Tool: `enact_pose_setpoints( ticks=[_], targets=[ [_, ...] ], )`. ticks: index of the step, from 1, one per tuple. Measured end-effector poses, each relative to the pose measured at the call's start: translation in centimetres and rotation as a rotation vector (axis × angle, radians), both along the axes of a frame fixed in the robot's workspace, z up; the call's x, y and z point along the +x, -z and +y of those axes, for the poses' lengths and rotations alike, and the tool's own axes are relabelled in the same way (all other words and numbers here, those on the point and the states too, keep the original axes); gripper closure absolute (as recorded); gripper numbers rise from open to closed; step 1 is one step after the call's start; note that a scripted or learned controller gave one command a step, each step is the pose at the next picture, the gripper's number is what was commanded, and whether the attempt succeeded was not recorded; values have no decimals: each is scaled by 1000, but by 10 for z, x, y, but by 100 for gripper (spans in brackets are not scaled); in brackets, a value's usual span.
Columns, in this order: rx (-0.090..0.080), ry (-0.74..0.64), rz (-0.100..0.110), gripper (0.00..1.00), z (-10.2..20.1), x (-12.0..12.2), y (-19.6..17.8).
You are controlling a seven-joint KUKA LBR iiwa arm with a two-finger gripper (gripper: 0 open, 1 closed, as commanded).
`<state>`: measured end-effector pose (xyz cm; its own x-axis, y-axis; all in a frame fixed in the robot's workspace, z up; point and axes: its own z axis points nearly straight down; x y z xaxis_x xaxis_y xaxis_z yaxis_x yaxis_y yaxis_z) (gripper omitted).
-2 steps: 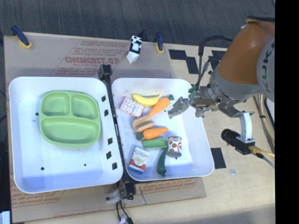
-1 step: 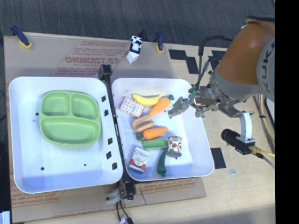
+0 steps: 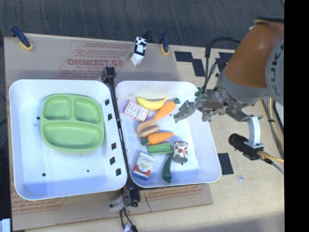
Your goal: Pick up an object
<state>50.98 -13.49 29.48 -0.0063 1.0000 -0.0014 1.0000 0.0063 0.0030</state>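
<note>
Camera view, nearest edge first: right bin [image 3: 208, 164] holds a small carton [image 3: 143, 165], a green pepper [image 3: 167, 169] and a can [image 3: 180, 152]; beyond them lie a cucumber [image 3: 159, 148], two carrots [image 3: 160, 137], a hot dog [image 3: 147, 127], a banana [image 3: 150, 102] and a patterned box [image 3: 135, 111]. Gripper [image 3: 184, 111] hangs over that bin's far right part, just right of the upper carrot [image 3: 165, 109], nothing between its fingers; whether they are parted cannot be made out. Left bin [image 3: 21, 144] holds a green divided plate [image 3: 72, 121].
</note>
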Motion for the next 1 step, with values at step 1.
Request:
enact_pose_setpoints(
  ticks=[1],
  targets=[
    [0, 0, 0, 0, 0, 0, 0]
  ],
)
